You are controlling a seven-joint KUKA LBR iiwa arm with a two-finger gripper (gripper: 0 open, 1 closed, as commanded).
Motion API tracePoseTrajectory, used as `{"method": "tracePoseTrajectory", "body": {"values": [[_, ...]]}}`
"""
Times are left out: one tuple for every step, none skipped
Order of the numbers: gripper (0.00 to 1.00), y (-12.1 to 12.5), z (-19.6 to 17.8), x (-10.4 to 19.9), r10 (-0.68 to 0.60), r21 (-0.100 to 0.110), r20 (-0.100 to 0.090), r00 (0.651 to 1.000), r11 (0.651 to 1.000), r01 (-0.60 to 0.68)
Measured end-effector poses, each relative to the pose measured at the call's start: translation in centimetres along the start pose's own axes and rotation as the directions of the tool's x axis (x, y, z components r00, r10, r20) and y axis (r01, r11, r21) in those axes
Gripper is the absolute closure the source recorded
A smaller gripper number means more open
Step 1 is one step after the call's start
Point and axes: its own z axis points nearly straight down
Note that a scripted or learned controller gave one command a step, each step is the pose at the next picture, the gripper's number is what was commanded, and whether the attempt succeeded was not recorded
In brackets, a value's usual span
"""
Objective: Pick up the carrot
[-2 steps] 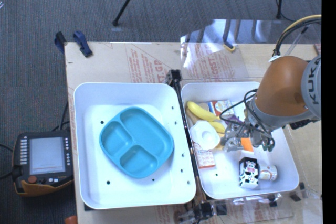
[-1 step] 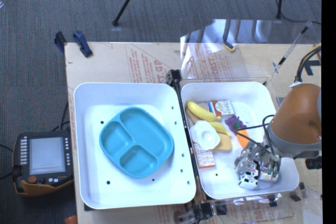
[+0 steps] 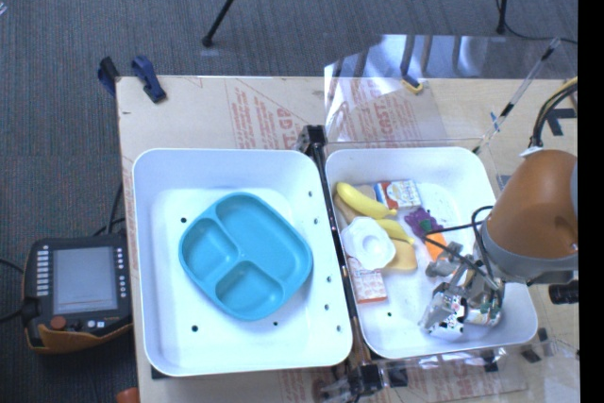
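Carrot [image 3: 435,245] is what we take the small orange piece to be, lying in the right bin [image 3: 472,167] toward its right edge, just beside a purple toy [image 3: 422,223] and largely tucked under the arm's wrist, so we see only a sliver of it. The gripper [image 3: 453,307] sits lower, near the bin's front-right corner, apart from the carrot and with nothing visible between its fingers; whether they are spread or pressed together we cannot tell, because the wrist hardware blurs them. The arm reaches in from the right edge, its orange band [image 3: 533,203] over the bin's right rim and the wrist bent down and forward toward the bin floor. What we worry about: the gripper may close on bare floor at that corner, short of the carrot. A move toward the carrot could also nudge the purple toy, the banana [image 3: 363,201] or the fried egg toy [image 3: 368,243] crowded near the bin's middle, or catch the wrong piece.
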Motion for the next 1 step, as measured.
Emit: {"method": "tracePoseTrajectory", "body": {"values": [[0.0, 3.37, 0.0, -6.83, 0.207, -0.002, 0.005, 0.978, 0.978, -0.207]]}}
